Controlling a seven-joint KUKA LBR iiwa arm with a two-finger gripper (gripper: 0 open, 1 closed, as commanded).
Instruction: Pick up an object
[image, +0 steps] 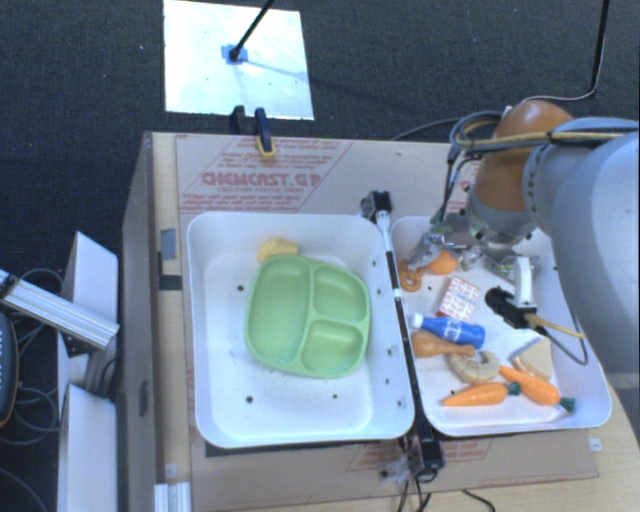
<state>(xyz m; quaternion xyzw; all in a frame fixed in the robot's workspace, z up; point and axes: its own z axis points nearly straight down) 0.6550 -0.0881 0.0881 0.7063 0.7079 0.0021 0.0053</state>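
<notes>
Green tray (308, 317), white bins (225, 400), blue bottle (452, 329), orange carrots (478, 395).

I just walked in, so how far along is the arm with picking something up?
Done: the gripper is down at the far end of the right bin, beside an orange piece. In hand: nothing visibly lifted; whether it grips that piece cannot be told. Left: the actual pick. The blue bottle, the carrots and the checkered packet lie in that bin, and the green tray in the left bin.
</notes>
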